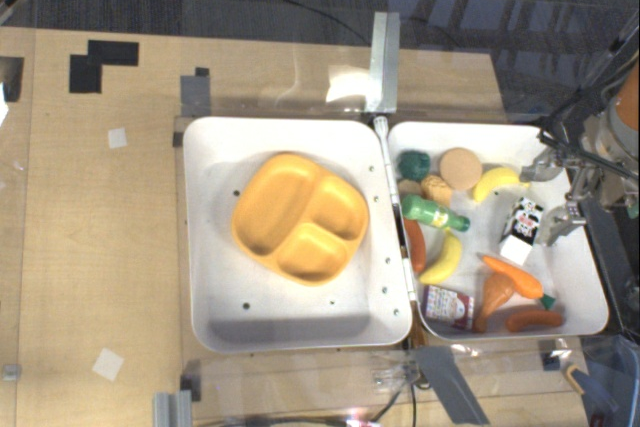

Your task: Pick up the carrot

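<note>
Camera view: carrot [515,274] lies in the right bin [590,310], near its front right corner, touching an orange bottle [495,298]. Gripper [555,195] hangs open, empty, above the bin's right side. Risk: crowding neighbours could foul the grasp.

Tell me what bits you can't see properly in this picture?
- Gripper, camera view: too small to tell how its fingers stand.
- Arm: cut off by the right edge.
- Carton: its print is too small to read.
- Carrot: green end blurry.
</note>
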